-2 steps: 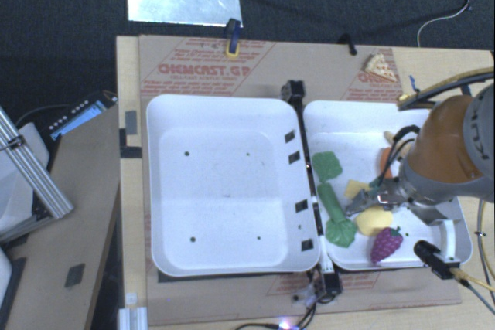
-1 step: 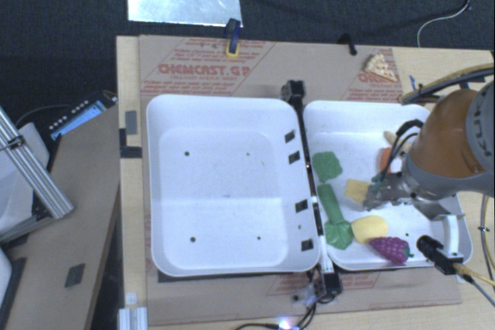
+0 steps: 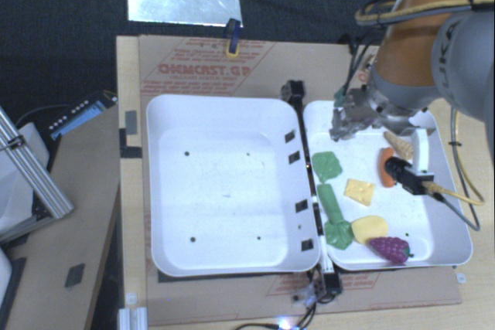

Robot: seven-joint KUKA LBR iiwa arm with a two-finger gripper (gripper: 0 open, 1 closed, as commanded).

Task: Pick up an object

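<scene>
Camera view puts the grapes (image 3: pixel 389 248) nearest you, by the near wall of the right bin (image 3: pixel 452 243), with the lemon (image 3: pixel 370 227) just beside them. A little farther in, the pod (image 3: pixel 331 206) lies along the wall next to the left bin (image 3: pixel 224 182), and the cheese (image 3: pixel 359 191) sits near the middle. Beyond those come the leaf (image 3: pixel 326 165), the carrot (image 3: pixel 386 166) and the cone (image 3: pixel 398 141).

Farthest back, the gripper (image 3: pixel 343 126) hangs over the far left part of the right bin, just past the leaf. You cannot tell whether it is open or closed, and nothing shows in its grasp, so every candidate object lies loose in that bin.

Watch two risks. Straight below the gripper the floor looks bare, so a plain descent would likely close on nothing. Aimed at the leaf instead, it works close to the dividing wall and could strike that, and the leaf looks flat enough to slip out.
</scene>
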